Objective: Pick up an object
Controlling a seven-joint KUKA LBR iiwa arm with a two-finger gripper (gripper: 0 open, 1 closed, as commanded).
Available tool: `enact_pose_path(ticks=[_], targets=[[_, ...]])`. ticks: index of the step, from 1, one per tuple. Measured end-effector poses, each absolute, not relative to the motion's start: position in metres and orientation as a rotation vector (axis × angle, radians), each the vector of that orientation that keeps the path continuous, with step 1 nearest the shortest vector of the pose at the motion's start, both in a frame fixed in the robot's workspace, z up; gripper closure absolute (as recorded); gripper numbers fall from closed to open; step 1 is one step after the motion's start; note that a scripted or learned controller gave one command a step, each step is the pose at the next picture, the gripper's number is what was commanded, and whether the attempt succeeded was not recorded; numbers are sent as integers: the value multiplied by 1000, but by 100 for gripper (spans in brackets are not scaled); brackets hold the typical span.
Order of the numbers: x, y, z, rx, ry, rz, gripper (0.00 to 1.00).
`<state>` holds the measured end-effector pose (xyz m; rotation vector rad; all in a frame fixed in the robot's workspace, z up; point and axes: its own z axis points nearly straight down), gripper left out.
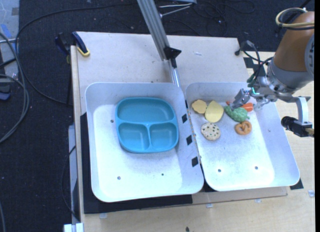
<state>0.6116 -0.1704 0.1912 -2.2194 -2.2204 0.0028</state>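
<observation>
**Grey arm low over the right bin's toy food**

Grey and orange, the arm [295, 51] enters from the right, cut off by the frame edge. The left bin [100, 176] holds a blue divided tray [147, 124]. The right bin [260, 176] holds small food pieces near its far end. The gripper [246, 97] sits low among them, just above a green piece [236, 112]; its tip blurs into the clutter, so whether it is closed, spread or touching anything cannot be told. Nearby lie two yellow pieces [214, 111], a speckled cookie [211, 131] and an orange pretzel [243, 128].
</observation>
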Motion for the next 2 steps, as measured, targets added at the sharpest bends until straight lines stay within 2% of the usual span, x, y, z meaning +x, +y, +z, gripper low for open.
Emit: enact_pose_path(ticks=[1,2], targets=[[613,-170,193,-2221,-2223,0,0],[618,-171,148,-2218,-2222,4,0]])
